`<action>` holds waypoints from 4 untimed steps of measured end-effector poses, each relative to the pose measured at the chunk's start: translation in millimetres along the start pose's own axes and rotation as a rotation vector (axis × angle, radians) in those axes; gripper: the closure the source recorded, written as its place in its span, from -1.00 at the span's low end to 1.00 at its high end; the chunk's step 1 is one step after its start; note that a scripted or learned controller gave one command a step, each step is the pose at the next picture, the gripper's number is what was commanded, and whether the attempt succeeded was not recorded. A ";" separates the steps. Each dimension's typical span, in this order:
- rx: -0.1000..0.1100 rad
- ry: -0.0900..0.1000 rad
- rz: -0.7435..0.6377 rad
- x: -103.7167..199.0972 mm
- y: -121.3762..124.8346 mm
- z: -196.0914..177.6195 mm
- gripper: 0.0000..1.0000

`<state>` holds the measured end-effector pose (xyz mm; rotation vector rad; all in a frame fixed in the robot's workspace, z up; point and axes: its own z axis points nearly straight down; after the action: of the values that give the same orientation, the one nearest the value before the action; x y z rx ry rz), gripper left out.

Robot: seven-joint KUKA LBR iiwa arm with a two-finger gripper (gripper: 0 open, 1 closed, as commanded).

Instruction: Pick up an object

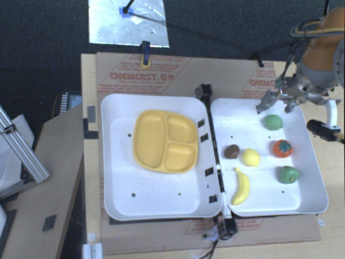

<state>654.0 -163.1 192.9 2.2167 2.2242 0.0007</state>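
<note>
While the arm (pixel 323 47) reaches in from the right, its gripper (pixel 278 102) hangs over the far edge of the right bin (pixel 312 196). The two fingers are spread wide apart, one pointing left and one pointing right, and nothing sits between them. Just below the gripper lies a green ball (pixel 273 122), close to it but not touching, as far as the view lets me tell.

The right bin holds more play food. A tomato (pixel 282 148) sits near the right wall, and a green pepper (pixel 289 174) lies below it. In the middle a lemon (pixel 250 157) rests just beside a brown lump (pixel 232 151), which may be a nut or a potato; it is too small to be sure. A banana (pixel 241 187) lies near the front, close to the wall between the bins.

The left bin (pixel 118 198) holds a yellow plate (pixel 165 141) with three parts. It lies flat in the middle of the bin.

Both bins sit on a brown board (pixel 161 72). A shiny sheet (pixel 128 15) lies on the dark floor behind the board.
</note>
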 end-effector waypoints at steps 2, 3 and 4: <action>-0.009 -0.004 0.002 -10.1 -2.4 80.8 -1.00; -0.011 -0.003 0.000 -9.4 -1.8 71.6 1.00; -0.008 -0.002 -0.001 -7.7 0.7 5.9 1.00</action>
<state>654.7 -170.8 187.0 2.2104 2.2211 0.0075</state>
